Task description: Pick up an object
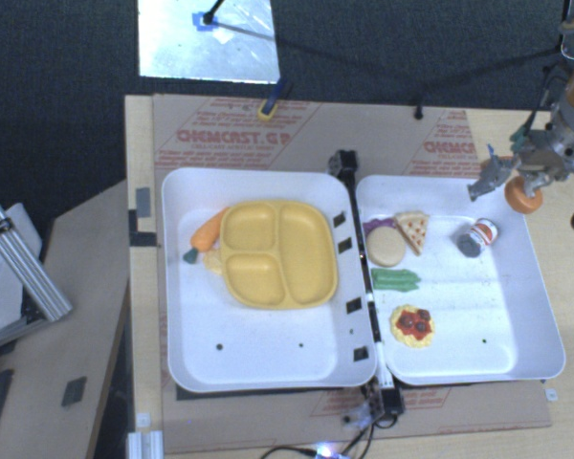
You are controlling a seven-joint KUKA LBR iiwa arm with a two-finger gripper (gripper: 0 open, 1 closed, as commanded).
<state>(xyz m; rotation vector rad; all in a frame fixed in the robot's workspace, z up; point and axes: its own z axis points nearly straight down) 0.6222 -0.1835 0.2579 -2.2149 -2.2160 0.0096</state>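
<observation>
1 arm (572, 103) reaching from right, claw (510, 180) over right bin's (478, 352) far corner, open or closed unclear

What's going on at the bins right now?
The gripper hangs over the far right corner of the right bin. An orange thing sits right by it; whether it is held I cannot tell. In that bin lie a pizza slice, a biscuit, a green pod, a small round pizza and a can. The left bin holds a yellow plate with a carrot at its edge.
</observation>
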